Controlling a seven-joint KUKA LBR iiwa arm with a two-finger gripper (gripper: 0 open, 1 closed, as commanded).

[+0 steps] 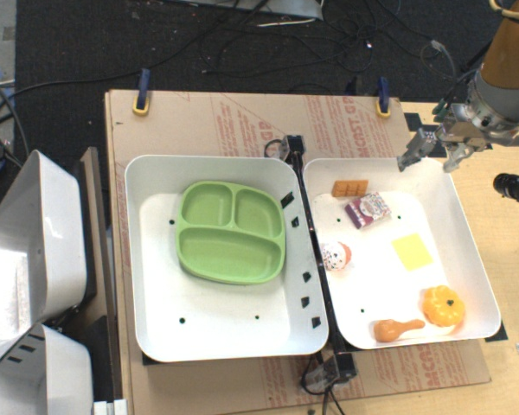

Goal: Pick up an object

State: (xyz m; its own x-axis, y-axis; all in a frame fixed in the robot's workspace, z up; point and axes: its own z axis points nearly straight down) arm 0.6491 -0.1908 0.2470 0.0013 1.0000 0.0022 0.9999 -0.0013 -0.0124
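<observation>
I see gripper (pixel 432 156) spread apart, holding nothing, hovering over right bin (pixel 467 223) far corner. No pick yet. Nearest candidates: orange wafer (pixel 349 188), purple packet (pixel 368 209). I judge descent, closing and lift all remain.

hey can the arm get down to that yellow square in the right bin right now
Probably yes. The gripper hangs above the right bin's far corner, and the yellow square lies flat with open floor around it and nothing over it.

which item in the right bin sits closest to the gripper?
The purple-and-white packet, just below the orange wafer block. The gripper hangs over the bin's upper-right corner; other items lie lower.
</observation>
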